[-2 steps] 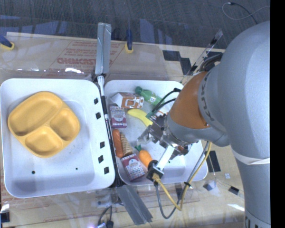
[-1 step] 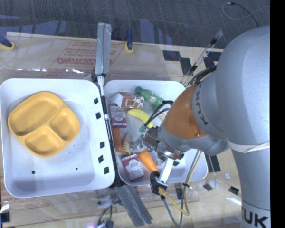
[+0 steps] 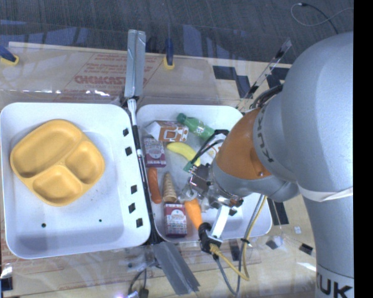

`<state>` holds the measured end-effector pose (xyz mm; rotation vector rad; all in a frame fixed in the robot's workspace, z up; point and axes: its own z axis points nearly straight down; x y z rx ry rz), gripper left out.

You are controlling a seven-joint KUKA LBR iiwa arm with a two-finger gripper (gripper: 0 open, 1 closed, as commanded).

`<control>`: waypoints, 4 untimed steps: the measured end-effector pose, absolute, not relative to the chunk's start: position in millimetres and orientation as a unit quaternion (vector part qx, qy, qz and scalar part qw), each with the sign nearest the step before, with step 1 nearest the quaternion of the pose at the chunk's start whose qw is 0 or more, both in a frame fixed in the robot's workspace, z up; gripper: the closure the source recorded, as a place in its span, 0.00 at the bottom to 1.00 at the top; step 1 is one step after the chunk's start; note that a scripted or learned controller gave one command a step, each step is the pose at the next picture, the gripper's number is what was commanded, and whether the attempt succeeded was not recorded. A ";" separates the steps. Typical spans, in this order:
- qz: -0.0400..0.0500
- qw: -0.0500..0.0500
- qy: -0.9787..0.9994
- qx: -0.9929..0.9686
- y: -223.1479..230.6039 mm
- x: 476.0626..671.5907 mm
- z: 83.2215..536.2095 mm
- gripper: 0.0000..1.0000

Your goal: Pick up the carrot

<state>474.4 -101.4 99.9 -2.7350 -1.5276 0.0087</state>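
Two shallow white bins are sitting side by side on the counter (image 3: 68,79). A yellow sectioned tray (image 3: 57,161) is lying in the left bin (image 3: 25,238), toward that bin's ten o'clock area.

Most of the clutter is crowding the right bin (image 3: 227,112). A green bottle (image 3: 195,126) is lying near the bin's twelve o'clock edge, with a small carton (image 3: 171,132) just beside it at nine o'clock. A banana (image 3: 181,149) is lying below them. Along the bin's nine o'clock wall a dark packet (image 3: 154,152) is sitting above an orange sausage-like piece (image 3: 153,185), and a ridged cone (image 3: 169,188) is lying just beside that piece. A red box (image 3: 176,220) is resting toward the bin's six o'clock edge.

The carrot (image 3: 193,213) is lying in the right bin, touching or nearly touching the red box on its three o'clock side.

The grey arm (image 3: 314,117) is reaching in from three o'clock, its orange band (image 3: 239,151) hanging over the bin's middle. The tool (image 3: 206,198) is hovering just at the carrot's two o'clock side. Whether the tool is wide or narrow, I cannot tell, and nothing is visibly sitting in it.
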 end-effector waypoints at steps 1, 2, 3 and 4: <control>0.003 0.002 -0.374 -0.928 -50.8 523.1 190.2 1.00; 0.003 0.003 -0.374 -0.928 -50.9 522.9 190.0 0.00; 0.004 0.003 -0.356 -0.935 -111.5 496.0 133.5 0.00; 0.006 0.006 -0.359 -0.933 -110.6 495.2 142.0 1.00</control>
